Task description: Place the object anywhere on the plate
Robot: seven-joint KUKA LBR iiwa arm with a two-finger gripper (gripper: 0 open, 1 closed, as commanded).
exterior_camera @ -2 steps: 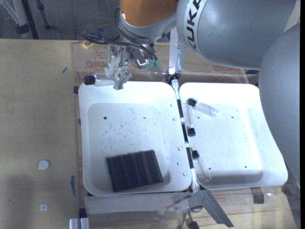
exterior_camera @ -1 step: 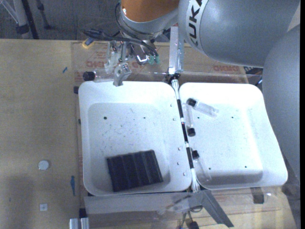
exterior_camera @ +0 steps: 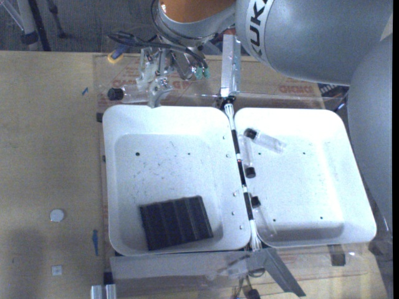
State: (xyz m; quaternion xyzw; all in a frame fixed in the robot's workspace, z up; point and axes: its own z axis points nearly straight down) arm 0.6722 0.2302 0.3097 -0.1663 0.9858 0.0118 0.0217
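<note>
Above the far rim of the left bin (exterior_camera: pixel 118 120) hangs the grey KUKA arm (exterior_camera: pixel 299 23), its gripper (exterior_camera: pixel 163 80) poised over the bench; whether it is spread or pinched I cannot tell. Diagonally below, in that bin's near corner, lies the dark ribbed rectangular plate (exterior_camera: pixel 176 222), flat and matte. A small clear tube with a black cap (exterior_camera: pixel 262 139), probably the object, rests in the right bin (exterior_camera: pixel 349 229), long axis slanting.

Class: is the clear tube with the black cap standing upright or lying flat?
Lying flat: the clear tube rests lengthwise on the right bin floor.
</note>
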